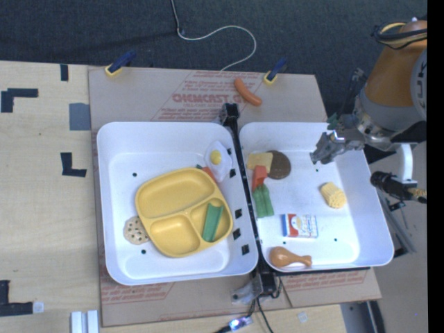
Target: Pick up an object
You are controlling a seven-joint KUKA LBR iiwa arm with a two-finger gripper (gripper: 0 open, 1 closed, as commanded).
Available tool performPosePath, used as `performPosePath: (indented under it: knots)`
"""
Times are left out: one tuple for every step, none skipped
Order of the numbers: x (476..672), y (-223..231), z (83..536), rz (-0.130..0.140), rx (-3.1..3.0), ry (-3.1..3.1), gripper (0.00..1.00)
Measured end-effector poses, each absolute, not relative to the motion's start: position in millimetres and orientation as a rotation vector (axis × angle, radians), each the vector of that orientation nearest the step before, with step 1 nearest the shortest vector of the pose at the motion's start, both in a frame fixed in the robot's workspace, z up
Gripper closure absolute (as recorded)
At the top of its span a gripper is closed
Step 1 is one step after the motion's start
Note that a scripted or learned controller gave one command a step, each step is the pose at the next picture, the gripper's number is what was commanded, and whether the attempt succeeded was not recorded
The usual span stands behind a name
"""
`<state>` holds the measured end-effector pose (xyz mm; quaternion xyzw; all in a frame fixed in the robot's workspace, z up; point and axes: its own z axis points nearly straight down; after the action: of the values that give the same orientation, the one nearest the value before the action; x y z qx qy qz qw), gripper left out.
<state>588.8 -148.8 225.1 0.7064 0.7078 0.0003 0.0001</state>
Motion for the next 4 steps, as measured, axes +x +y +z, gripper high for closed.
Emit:
performPosePath:
  knots:
    - [607.3,-95.3,215.1,-0.002,2.217,2.228,1.00]
    - [605.1,-61.4,223.0,0.000,2.216,2.228,1.00]
    - [600.5,-76.6,228.4,-0.001,2.221,2.223,1.00]
    - [604.5,-68.8,232.1,-0.001,2.220,2.226,1.00]
